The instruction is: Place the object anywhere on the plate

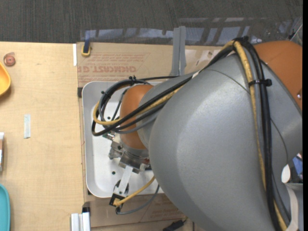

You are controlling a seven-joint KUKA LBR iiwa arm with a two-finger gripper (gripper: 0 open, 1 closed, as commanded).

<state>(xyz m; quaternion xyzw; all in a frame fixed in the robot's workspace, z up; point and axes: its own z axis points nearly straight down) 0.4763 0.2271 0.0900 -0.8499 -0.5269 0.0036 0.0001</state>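
The grey arm with its orange band (134, 105) reaches across from the right and covers most of both bins. My gripper (115, 151) hangs low over the middle of the left white bin (92, 177), pointing towards its left side. The arm's bulk hides the gripper's tip and whatever lies under it. I can make out neither a plate nor a graspable object in the uncovered part of the bin; only bare white floor and a few small dark specks (114, 172) show there.
The bins sit on a brown cardboard sheet (115, 61) with red print. To the left is a wooden tabletop (43, 129) with an orange dish edge (3, 83), a small pink disc (8, 59), a pale strip (27, 126) and a teal rim (3, 208).
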